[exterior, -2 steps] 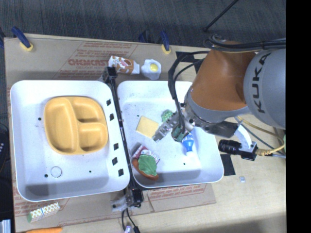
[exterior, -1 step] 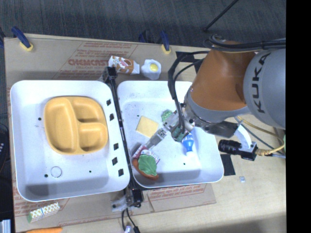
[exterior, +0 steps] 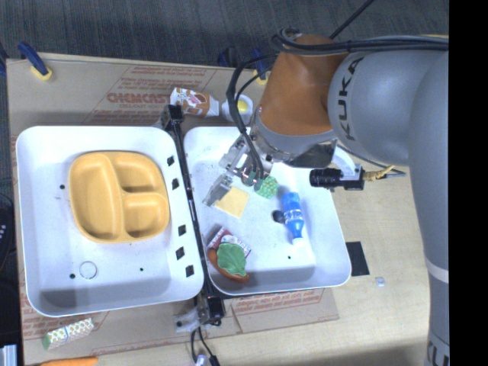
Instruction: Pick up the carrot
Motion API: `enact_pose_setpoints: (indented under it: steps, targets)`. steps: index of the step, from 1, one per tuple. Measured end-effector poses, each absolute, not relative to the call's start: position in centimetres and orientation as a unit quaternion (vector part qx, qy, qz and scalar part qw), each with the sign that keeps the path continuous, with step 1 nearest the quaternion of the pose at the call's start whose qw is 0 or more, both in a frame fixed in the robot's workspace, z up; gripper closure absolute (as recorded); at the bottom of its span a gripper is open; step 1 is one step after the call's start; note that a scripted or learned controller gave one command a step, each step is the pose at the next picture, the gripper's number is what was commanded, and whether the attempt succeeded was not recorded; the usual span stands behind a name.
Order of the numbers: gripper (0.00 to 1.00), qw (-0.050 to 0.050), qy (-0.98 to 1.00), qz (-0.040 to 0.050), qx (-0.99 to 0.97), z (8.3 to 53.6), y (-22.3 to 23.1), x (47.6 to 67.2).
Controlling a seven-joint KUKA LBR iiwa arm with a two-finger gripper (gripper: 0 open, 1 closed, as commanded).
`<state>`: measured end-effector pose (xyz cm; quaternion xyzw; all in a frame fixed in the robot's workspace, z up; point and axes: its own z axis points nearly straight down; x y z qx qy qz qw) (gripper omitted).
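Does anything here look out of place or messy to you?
A few things lie outside the bins: a small bottle on the cardboard behind them, and a wrapped packet on the bench at the near left. In the right bin, the carrot sits jammed into the near-left corner, up against the wall.

Glossy white plastic bins (exterior: pixel 328 261), matt yellow plastic tray (exterior: pixel 118 195), printed brown cardboard (exterior: pixel 145 90) beneath, smooth grey arm casing (exterior: pixel 389 105).

The grey arm (exterior: pixel 381 90) reaches in from the right, its orange band (exterior: pixel 301 90) sitting above the wrist and angled down to the left. The pincer (exterior: pixel 221 189) points down-left; its fingers seem slightly parted with nothing between them.
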<state>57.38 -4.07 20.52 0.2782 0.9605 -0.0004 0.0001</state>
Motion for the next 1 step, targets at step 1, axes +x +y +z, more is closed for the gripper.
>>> enact_pose_setpoints:
  steps: [1]
  targets:
    - [0.0, 0.001, 0.986, -0.0003, 0.164, 19.22, -2.13, 62.16]
